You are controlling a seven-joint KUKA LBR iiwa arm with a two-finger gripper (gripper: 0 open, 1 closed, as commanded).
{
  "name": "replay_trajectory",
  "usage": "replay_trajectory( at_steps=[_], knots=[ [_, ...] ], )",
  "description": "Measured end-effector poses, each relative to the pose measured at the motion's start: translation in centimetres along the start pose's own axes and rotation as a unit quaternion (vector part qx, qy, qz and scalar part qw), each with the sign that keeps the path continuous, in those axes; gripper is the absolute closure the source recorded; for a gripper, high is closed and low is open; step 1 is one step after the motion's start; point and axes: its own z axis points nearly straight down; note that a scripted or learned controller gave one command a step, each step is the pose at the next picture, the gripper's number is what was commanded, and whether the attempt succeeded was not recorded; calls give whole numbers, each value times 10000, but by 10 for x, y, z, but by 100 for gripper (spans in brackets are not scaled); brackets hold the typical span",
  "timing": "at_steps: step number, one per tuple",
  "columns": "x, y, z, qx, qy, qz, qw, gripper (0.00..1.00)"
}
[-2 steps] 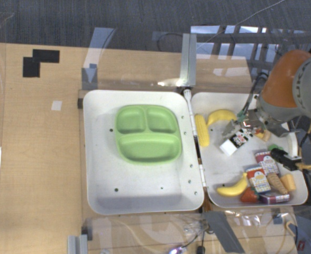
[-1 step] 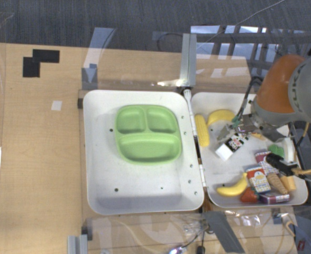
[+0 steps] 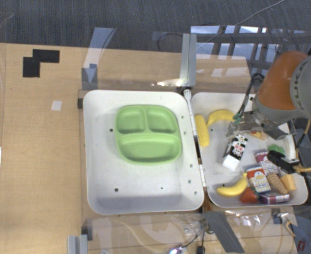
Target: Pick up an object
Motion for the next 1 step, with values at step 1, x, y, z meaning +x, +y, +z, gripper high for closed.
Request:
replay_trajectory(
  at_steps=[1],
  knots=[
    [30, 27, 5, 88, 20, 624, 9980, 100]
  ],
)
